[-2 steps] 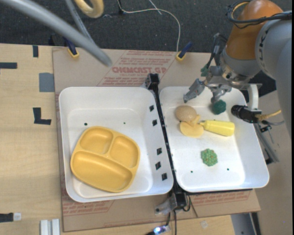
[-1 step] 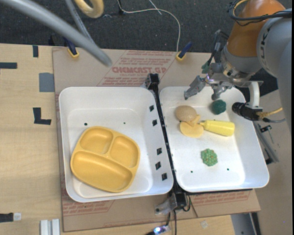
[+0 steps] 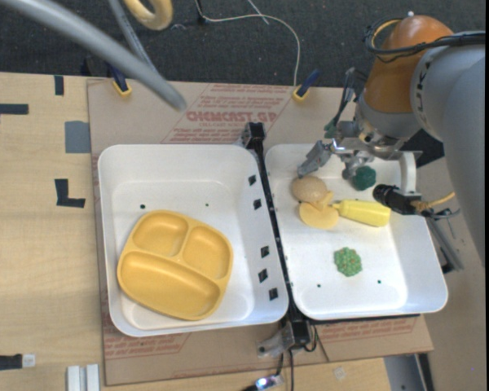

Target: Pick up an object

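- The left bin (image 3: 114, 169) carries a yellow divided plate (image 3: 175, 263) toward its 7 o'clock corner; it looks like rigid moulded plastic, broad and shallow, with little for two fingers to close on except its rim.
- A black divider (image 3: 265, 210) runs between the two bins, from 12 o'clock to 6 o'clock.
- In the right bin (image 3: 407, 292), toward its 11 o'clock corner, a tan rounded piece (image 3: 310, 189) touches a flat pale yellow piece (image 3: 318, 215) just below it. Both read as toy food, probably light and stiff with smooth skins that could slip.
- A yellow corn-like cylinder (image 3: 363, 212) lies at 3 o'clock of the flat piece, its left end touching it. Judged the best candidate: long, firm-looking, and free on its two long sides, so a grip across its middle should suit.
- A green bumpy lump (image 3: 348, 261), perhaps toy broccoli, sits alone toward 6 o'clock of the cylinder, well apart from the rest; small and likely light, and its rough surface should hold well.
- The gripper (image 3: 342, 157) hangs over the bin's 12 o'clock edge. One grey finger (image 3: 314, 158) splays toward 9 o'clock, so the jaws appear spread apart, with nothing between them.
- A dark teal rounded object (image 3: 362, 175) sits right under the wrist; whether it is a toy or part of the tool is unclear.
- The second finger is hard to separate from the wrist hardware, and the arm (image 3: 448, 80) covers the bin's 1 o'clock corner.
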`<state>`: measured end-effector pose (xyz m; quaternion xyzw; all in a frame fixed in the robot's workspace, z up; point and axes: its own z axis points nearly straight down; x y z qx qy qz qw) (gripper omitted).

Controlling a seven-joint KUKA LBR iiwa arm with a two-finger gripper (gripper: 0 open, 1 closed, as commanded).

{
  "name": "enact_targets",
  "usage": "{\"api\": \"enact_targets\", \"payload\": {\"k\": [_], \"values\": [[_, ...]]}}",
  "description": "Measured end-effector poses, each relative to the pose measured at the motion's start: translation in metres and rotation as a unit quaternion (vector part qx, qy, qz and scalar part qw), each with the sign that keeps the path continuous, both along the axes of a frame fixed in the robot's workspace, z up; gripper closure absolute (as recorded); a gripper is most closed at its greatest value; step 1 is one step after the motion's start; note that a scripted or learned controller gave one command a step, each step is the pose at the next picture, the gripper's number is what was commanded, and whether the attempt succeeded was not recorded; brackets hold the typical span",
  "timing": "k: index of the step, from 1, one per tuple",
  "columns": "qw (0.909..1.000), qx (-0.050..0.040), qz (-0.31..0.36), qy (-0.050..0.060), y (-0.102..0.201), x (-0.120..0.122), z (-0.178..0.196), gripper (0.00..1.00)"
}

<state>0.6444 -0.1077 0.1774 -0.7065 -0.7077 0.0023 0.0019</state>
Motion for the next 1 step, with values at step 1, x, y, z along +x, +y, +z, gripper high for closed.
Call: {"api": "enact_targets", "payload": {"k": [1], "values": [[1.0000, 0.0002, 0.000, 0.001, 0.0065, 0.0029, -0.0625, 0.00]]}}
